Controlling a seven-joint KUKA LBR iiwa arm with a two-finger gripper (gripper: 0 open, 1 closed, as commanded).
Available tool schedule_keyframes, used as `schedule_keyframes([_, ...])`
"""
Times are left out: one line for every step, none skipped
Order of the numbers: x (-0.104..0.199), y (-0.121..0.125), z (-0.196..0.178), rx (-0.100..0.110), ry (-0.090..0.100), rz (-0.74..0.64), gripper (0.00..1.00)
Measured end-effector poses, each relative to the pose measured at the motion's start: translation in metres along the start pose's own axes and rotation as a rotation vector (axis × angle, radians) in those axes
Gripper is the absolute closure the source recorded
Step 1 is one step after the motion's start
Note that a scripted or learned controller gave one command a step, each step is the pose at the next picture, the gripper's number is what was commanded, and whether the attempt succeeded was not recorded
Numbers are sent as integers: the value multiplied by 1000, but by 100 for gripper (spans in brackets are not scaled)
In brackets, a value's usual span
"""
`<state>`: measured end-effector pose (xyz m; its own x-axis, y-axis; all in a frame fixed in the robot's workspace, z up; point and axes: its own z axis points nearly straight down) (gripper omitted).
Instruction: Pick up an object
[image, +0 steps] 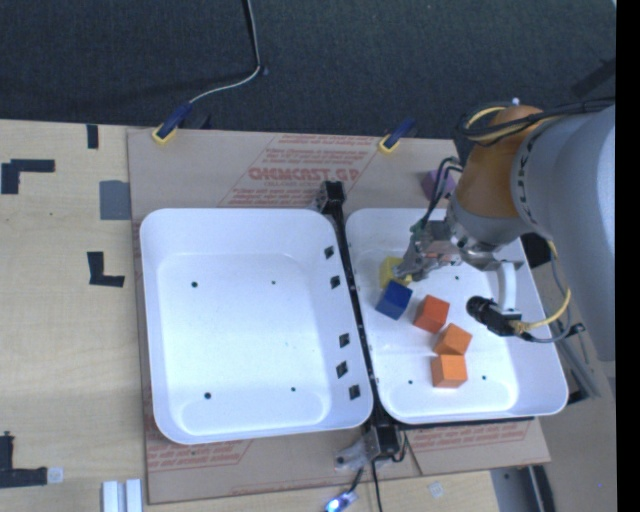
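The right bin (500, 398) holds a blue cube (394, 299), a yellow piece (389, 270) partly hidden just behind it, and three orange cubes (432, 313) (454, 340) (449, 371) in a loose column. My gripper (414, 264) hangs low over the bin's upper left part, right beside the yellow piece and just above the blue cube. The wrist and cables cover the fingertips. I see nothing clearly held between them.
The left bin (165, 245) lies beside the right one, with a black divider strip (345, 300) between them. The grey arm with its orange band (495, 165) covers the right bin's far right corner. A small purple thing (433, 182) sits behind the bin.
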<state>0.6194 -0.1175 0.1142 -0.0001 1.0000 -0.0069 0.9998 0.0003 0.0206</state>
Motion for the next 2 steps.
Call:
schedule_keyframes([7, 1, 6, -5, 0, 1, 100])
schedule_keyframes([11, -55, 20, 17, 6, -3, 100])
